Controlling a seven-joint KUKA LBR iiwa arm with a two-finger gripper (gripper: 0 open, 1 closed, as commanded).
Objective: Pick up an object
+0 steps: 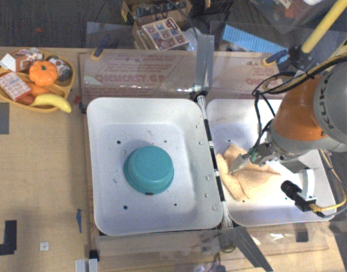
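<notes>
A light wooden bench (37, 169) fills the lower and left parts of the frame and bears two shallow white plastic bins side by side. The left white bin (105, 123), near the middle of the frame, holds a round teal plastic bowl (149, 169) turned upside down at its centre. The right white bin (230, 118) holds a crumpled tan cloth (250, 180) lying against its left wall and toward the lower middle. The grey arm with its orange band (298, 120) reaches in from the right side of the frame, and its two-finger gripper (241, 162) is down at the upper edge of the tan cloth, touching it; whether the fingers are apart or closed on the cloth cannot be told from this angle. At the upper left of the frame a shallow yellow dish (9, 92) rests on the bench, filled with toy food, among it an orange pumpkin (43, 72) and a yellow banana (52, 101). Behind the bins a clear plastic panel (139, 75) stands along their far edge, and beyond it, across the top of the frame, lies a dark floor with cardboard boxes (156, 16) and a blue corrugated sheet (250, 40).
</notes>
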